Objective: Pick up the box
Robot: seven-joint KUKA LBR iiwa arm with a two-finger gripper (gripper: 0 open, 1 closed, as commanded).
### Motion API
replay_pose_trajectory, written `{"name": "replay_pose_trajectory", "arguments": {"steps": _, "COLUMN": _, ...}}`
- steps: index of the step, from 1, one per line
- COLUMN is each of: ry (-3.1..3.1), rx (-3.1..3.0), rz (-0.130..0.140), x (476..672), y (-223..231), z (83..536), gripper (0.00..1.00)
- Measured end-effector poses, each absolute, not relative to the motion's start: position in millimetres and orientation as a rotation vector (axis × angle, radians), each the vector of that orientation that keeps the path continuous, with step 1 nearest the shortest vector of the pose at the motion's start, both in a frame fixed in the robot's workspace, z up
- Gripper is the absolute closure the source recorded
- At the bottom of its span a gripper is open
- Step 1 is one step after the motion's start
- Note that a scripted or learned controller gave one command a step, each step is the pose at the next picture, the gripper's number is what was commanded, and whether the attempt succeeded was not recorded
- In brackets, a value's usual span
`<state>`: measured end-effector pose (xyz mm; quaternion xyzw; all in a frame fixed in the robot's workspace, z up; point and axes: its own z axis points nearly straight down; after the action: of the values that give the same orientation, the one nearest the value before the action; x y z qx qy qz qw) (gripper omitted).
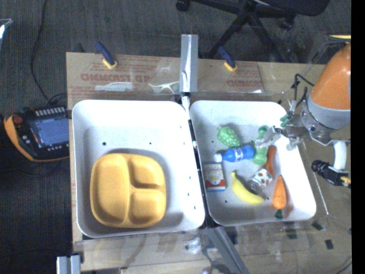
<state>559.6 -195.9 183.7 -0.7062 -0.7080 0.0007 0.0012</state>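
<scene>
Box not picked up yet; it sits in the right bin.

I see the box (215, 177), small and red and white, lying on the floor of the right bin (296, 210), close to the wall shared with the left bin (80, 170). Nothing holds it, so the whole pick is left to do. My gripper (278, 135) is well apart from the box, up near the far right side, and I cannot tell how its jaws stand. The banana (245, 190) lies just beside the box, and the blue bottle (238, 153) is near it. I think the wall leaves little room on that side; above the box looks free.
</scene>
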Motion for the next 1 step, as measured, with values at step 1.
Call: {"name": "replay_pose_trajectory", "arguments": {"steps": 1, "ry": -2.249, "rx": -2.196, "rz": 0.003, "x": 578.8, "y": -167.2, "z": 324.4, "gripper": 0.00}}
